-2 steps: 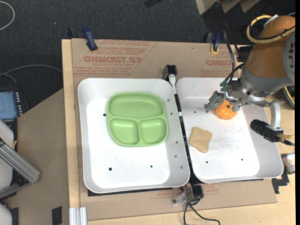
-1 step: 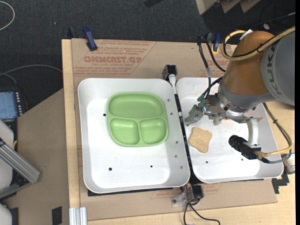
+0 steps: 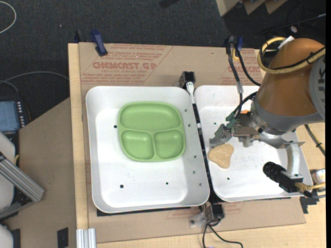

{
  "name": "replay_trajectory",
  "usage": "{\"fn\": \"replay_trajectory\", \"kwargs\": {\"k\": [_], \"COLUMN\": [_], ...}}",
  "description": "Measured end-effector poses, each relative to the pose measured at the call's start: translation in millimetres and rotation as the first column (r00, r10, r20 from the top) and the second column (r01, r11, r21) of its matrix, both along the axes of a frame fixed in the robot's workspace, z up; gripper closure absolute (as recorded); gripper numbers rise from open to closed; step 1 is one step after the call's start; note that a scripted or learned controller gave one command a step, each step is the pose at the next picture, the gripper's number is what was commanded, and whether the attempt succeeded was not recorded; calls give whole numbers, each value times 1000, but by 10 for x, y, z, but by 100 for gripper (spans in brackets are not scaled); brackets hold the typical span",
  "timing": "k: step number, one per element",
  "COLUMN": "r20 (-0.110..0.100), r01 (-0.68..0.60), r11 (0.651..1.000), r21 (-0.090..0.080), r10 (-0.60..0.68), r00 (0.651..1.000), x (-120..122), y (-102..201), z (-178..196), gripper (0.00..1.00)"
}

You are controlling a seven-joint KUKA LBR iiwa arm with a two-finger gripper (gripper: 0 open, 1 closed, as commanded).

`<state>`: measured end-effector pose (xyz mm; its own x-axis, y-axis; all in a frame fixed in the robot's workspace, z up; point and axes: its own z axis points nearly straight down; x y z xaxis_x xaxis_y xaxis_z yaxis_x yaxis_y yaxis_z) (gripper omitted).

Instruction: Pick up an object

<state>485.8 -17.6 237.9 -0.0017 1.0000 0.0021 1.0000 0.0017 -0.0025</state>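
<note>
Noting claw [image 3: 222,135] low at left side of right bin [image 3: 243,192], just beside upper edge of a flat tan object [image 3: 221,156]. Cannot tell degree of claw opening, nor whether touching the tan object. Seeing nothing plainly gripped. Placing the tan object flat on the bin floor, near the wall shared with left bin [image 3: 103,182], well apart from the green divided plate [image 3: 151,130] lying in that left bin. Judging pick as not yet secured.

Listing hazards:

- **Thin, low profile:** likely to let a closing claw slide over the top and come up with nothing.
- **Offset:** appears aimed at the upper edge rather than the middle, so risks pinching a mere edge, then tipping or dropping on lift.
- **Closeness to shared wall:** risks scraping that wall on descent, or shoving the tan object against it.
- **Blocked view:** arm [image 3: 289,87] covers much of the right bin on the desk [image 3: 129,66], so unable to confirm clearance there.
</note>
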Motion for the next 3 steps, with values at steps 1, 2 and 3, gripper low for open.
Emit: {"fn": "replay_trajectory", "kwargs": {"k": [1, 2, 3], "r20": [8, 21, 6], "r01": [-7, -10, -10], "r11": [1000, 1000, 1000], "r21": [0, 5, 2], "r10": [7, 10, 10], "r00": [1000, 1000, 1000], "x": [264, 124, 23], "y": [697, 1426, 2245], "z": [259, 1818, 1913], "gripper": [0, 0, 0]}}
